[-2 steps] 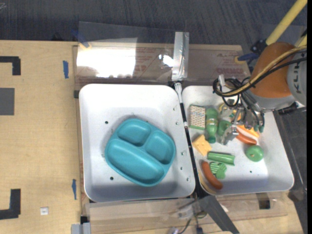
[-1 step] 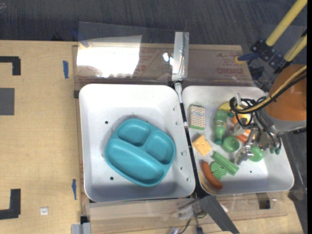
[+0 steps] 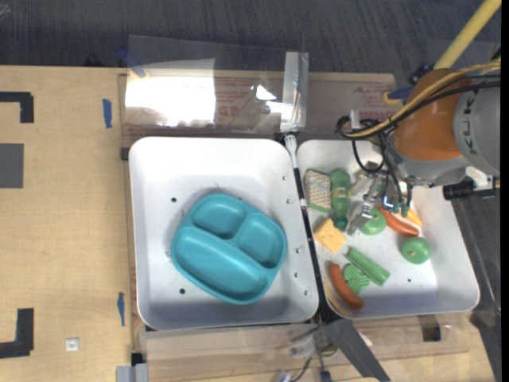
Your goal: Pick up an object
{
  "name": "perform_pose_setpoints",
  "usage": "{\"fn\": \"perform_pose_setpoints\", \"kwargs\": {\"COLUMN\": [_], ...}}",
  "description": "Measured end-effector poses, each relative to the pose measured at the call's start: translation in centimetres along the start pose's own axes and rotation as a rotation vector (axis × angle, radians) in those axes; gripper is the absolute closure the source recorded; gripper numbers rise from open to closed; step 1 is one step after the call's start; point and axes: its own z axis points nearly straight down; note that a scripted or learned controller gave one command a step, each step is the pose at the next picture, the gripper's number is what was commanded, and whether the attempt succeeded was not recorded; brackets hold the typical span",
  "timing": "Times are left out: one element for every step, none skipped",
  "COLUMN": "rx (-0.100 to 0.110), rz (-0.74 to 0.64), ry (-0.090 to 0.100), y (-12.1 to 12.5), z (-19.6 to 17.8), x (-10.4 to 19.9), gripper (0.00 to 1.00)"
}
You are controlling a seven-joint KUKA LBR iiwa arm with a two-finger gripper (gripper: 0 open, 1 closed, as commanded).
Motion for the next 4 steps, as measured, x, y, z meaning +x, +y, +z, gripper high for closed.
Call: {"fn": "perform_pose_setpoints", "kwargs": {"rx": [0.0,0.002,0.0,0.009], "rz": [-0.185,-0.14,-0.135,-0.158], "ry": [-0.008,-0.006,-0.006,-0.007], "y": [-0.8,-0.1,-2.2,-1.1], "z": [0.1,0.0,0.0,0.0], "x": [0.0,0.3,5.1,4.5], "gripper": [0.0,0.0,0.0,0.0]}}
